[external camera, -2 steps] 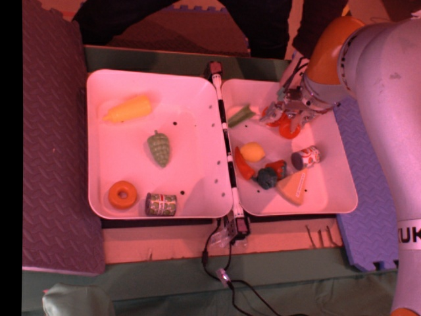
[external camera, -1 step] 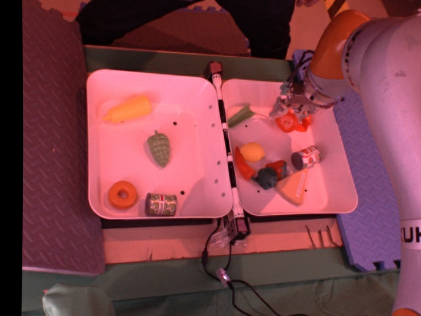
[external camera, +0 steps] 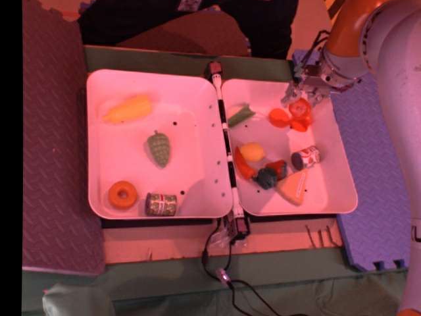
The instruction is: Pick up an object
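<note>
Here, from above the bench, you see the grey arm point(external camera: 388, 78) reaching in from the right, its gripper point(external camera: 304, 96) low over the back corner of the right bin point(external camera: 342, 196); whether its fingers are parted or closed cannot be told at this slant. Just beneath and touching it in the view sits a red tomato-like piece point(external camera: 300, 110), the likeliest thing to be picked up, with an orange-red slice point(external camera: 278, 117) just beside it. Nothing can be seen between the fingers, so treat it as not yet held. It looks like light, stiff plastic toy food with a smooth, rounded skin that may slip; you would take it across its widest part, square on.

The left bin point(external camera: 99, 196) holds a yellow corn cob point(external camera: 128, 108) at the back, a green leafy cone point(external camera: 158, 149) in the middle, and an orange ring point(external camera: 122, 194) just beside a small green-labelled can point(external camera: 161, 205) at the front. The right bin also carries a green strip point(external camera: 241, 114) by the divider, a yellow lemon-like piece point(external camera: 252, 152), a dark cluster point(external camera: 268, 175), a small red-and-white can point(external camera: 306, 157) lying on its side, and an orange wedge point(external camera: 292, 188).
</note>
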